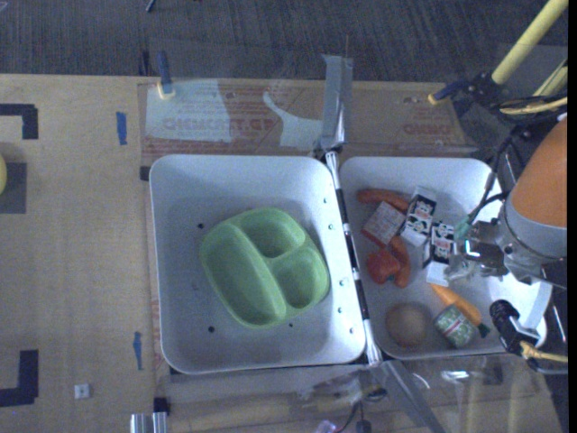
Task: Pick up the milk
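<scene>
Two small white cartons with black cow patches lie in the right bin [469, 174]. One milk carton [419, 216] is near the bin's middle. The second carton [441, 240] lies just right of and below it. My gripper [464, 262] hangs over the right part of this bin, at the second carton's lower right edge and very close to it. The grey wrist with its orange band comes in from the right. Nothing is seen lifted off the bin floor.
The right bin also holds a red sausage [382, 196], a small brown box [384, 221], a red pepper [390, 265], a carrot [456, 303], a brown round item [407, 324] and a green can [455, 327]. A green divided plate [264, 266] lies in the left bin [180, 197].
</scene>
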Controlling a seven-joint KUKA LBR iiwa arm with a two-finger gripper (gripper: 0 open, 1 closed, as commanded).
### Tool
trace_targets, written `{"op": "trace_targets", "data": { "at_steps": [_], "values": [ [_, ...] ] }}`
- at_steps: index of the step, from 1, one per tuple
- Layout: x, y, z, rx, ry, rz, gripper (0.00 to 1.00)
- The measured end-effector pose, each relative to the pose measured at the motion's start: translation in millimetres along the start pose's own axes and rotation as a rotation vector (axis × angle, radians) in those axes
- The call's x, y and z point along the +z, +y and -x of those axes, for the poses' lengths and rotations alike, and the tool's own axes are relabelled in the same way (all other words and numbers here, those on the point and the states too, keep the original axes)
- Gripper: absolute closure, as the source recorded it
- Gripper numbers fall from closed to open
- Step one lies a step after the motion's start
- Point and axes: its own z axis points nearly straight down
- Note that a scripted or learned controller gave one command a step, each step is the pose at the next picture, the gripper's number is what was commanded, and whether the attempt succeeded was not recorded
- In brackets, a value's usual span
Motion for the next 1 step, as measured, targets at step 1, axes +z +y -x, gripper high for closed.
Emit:
{"op": "trace_targets", "data": {
  "at_steps": [1],
  "values": [
    [-6.3,0.8,-0.4,-0.002,-0.001,-0.004,1.0]
  ]
}}
